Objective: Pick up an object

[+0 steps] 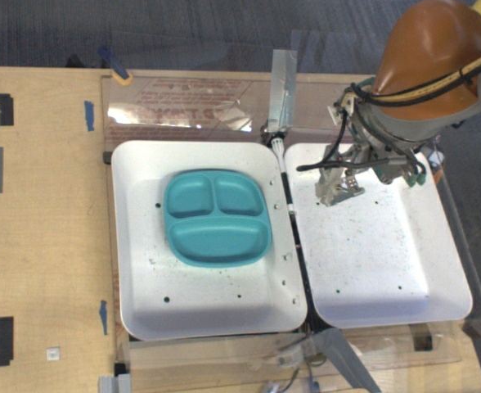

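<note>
A teal divided plate (217,218) with three compartments lies flat in the middle of the left white bin (142,293). My gripper (339,189) hangs over the far left part of the right white bin (396,293), close to the wall between the two bins. It is apart from the plate, to the plate's right across the divider. The grey wrist and orange band (433,43) rise above it at the upper right and hide the bin's far right corner.
A metal bracket (282,88) stands behind the seam between the bins. The right bin's floor is speckled with small dark flecks. Wooden bench top with blue tape marks (89,115) lies to the left.
</note>
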Robot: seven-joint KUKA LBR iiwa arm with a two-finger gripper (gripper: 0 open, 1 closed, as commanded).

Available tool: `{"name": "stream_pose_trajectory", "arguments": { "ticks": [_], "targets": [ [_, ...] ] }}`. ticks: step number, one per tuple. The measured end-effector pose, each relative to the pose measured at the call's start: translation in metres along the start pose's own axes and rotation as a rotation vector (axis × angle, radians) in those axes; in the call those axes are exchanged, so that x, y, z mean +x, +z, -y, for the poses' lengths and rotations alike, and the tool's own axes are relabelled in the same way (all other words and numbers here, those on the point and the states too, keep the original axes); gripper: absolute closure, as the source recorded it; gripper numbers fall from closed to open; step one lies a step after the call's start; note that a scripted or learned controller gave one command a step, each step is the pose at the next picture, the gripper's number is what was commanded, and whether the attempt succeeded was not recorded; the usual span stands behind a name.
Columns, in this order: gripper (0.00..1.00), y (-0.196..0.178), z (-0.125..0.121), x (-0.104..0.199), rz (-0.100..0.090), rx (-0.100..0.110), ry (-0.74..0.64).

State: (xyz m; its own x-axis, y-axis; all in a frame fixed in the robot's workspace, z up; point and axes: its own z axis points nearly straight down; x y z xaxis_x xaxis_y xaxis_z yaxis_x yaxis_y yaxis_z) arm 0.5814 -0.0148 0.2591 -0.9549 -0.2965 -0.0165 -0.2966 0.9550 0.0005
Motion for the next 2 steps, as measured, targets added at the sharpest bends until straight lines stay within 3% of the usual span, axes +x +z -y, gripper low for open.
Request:
{"name": "stream_pose_trajectory", "arguments": {
  "ticks": [1, 2],
  "targets": [
    [1.0, -0.01, 0.005, 0.0, 0.005, 0.004, 0.01],
    [1.0, -0.026, 0.07, 0.022, -0.006, 0.003, -0.292]
  ]
}}
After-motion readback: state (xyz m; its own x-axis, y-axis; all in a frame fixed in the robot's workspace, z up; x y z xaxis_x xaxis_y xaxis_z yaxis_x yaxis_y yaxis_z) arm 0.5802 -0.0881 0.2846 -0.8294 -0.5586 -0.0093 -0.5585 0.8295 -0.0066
